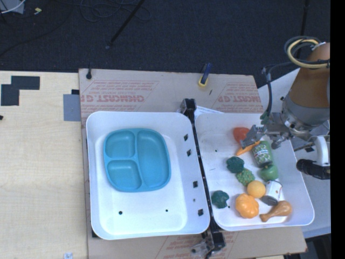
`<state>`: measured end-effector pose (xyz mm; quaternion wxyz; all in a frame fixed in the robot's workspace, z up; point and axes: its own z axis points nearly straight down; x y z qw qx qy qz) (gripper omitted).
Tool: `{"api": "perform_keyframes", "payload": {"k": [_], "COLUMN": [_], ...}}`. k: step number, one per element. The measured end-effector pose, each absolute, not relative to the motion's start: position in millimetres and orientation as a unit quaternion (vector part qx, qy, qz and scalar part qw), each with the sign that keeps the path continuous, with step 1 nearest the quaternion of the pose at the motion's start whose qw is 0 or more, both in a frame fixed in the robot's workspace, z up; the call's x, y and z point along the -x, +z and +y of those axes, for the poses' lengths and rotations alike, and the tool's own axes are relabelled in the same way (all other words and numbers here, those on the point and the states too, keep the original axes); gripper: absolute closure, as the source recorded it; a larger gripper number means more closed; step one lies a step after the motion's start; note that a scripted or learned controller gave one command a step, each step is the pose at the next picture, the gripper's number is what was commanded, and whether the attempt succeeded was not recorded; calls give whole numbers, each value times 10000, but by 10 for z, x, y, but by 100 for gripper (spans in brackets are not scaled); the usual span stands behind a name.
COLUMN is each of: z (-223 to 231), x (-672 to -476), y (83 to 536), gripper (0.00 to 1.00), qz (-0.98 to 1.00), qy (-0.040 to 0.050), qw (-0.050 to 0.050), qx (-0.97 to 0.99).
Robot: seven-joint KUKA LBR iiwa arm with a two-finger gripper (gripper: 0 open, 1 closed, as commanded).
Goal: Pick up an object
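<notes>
The arm reaches in from the right over the right bin, its gripper low above a small green-labelled jar near the bin's far right side — whether the gripper is closed on anything, I cannot tell. Just beside the jar lie a carrot, a red piece and a green pepper. Nearer the front sit broccoli, an orange and a drumstick. The left bin holds a blue divided tray.
</notes>
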<state>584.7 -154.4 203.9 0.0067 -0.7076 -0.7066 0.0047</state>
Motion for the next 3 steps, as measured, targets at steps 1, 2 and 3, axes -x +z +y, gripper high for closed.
{"api": "perform_keyframes", "payload": {"k": [1, 2, 3], "z": [-1546, -1487, -1390], "x": [-5875, -5890, -5834], "y": [2120, 1483, 904], "gripper": [0, 0, 0], "qz": [-7073, -7077, -7065], "qy": [8, 23, 18], "qw": [15, 38, 37], "qx": [7069, 7065, 7077]}}
